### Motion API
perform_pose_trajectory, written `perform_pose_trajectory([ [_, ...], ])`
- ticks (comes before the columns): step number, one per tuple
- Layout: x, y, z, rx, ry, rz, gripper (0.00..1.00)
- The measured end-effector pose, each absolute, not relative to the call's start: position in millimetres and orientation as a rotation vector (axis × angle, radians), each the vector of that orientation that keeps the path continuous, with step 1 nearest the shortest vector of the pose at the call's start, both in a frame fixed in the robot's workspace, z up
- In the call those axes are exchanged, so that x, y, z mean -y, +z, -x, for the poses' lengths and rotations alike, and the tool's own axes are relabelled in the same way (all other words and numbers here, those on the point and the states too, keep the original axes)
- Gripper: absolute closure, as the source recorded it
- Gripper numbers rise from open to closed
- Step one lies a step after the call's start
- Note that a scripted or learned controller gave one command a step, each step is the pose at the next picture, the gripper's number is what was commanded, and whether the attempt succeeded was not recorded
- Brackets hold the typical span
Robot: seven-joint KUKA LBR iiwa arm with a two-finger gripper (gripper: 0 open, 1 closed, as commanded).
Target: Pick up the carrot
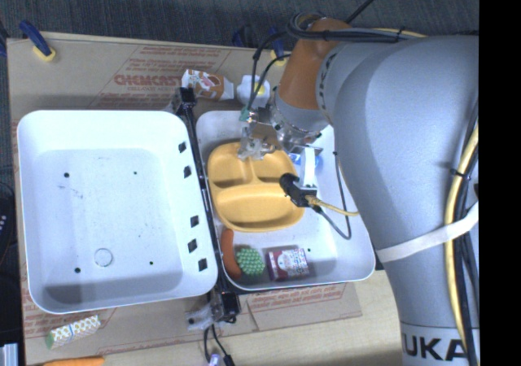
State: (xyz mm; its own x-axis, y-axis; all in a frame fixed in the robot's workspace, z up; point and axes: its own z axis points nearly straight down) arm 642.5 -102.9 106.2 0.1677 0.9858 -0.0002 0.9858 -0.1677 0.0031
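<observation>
The carrot (227, 247) is a short orange piece lying along the left wall of the right bin (352, 263), near its front corner. A green knobbly ball (250, 260) rests against it and hides part of its lower end. My gripper (259, 145) hangs at the back of the same bin, over the far rim of a yellow divided plate (244, 193). It is well behind the carrot, with the plate between them. The grey arm and its orange band (297, 76) come in from the right and cover the bin's right side.
A dark red packet (286, 263) lies beside the green ball at the bin's front. The left bin (49, 193) stands alongside, a black divider with clips (198, 193) between them. A small packet (203, 82) sits on the cardboard behind the bins.
</observation>
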Motion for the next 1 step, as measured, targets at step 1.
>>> perform_pose_trajectory([
  [1, 141.5, 278.2, -631.1, -2.310, -0.001, -2.129, 1.00],
])
